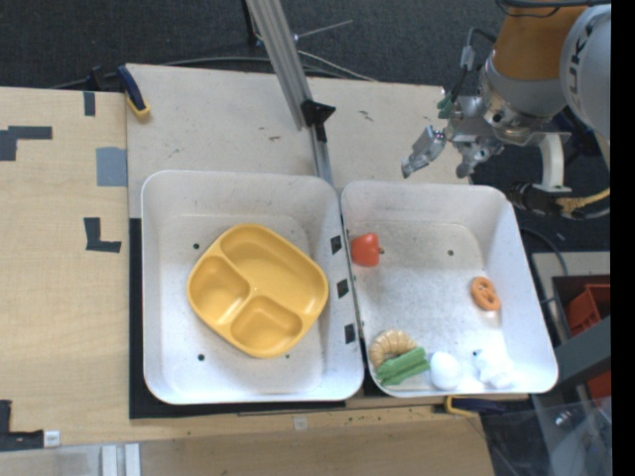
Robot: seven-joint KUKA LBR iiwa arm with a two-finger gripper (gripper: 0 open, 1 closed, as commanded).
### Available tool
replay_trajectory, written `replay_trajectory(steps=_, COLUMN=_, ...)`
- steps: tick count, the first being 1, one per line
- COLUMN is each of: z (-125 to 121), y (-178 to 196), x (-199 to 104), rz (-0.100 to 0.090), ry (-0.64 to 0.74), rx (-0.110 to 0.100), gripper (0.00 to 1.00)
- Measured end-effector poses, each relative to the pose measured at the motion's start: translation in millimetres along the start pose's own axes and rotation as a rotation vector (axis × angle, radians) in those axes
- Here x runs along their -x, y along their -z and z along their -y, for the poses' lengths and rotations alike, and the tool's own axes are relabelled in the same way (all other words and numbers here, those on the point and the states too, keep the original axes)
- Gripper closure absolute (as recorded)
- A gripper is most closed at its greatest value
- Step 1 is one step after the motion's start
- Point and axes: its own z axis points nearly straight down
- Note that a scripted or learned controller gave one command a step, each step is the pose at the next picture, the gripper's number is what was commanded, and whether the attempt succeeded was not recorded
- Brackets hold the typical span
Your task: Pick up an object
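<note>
Above the bench (228, 117), the hand (444, 157) hangs open, holding nothing.

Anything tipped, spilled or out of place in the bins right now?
Nothing stands out. The yellow tray lies flat in the left bin, slightly turned. The tomato and pretzel sit loose in the right bin.

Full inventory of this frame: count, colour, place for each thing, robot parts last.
bins: 2, white, side by side on bench
divided plate: 1, yellow, left bin
tomato-like toy: 1, red, right bin, upper left
pretzel-like piece: 1, orange, right bin, right side
ridged tan piece: 1, right bin, near edge
green piece: 1, beside the tan one
white pieces: about 2, right bin, near corner
metal rail: 1, grey, behind bins
arm: 1, grey and orange, upper right
gripper: 1, above right bin's far edge
</note>
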Motion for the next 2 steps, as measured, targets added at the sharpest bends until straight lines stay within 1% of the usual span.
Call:
replay_trajectory(steps=1, z=0, y=0, x=0, rz=0.0, ry=0.0, rx=0.0, gripper=0.0)
replay_trajectory(steps=2, z=5, y=-64, x=-2, rz=0.002, ry=0.0, rx=-0.006, gripper=0.0)
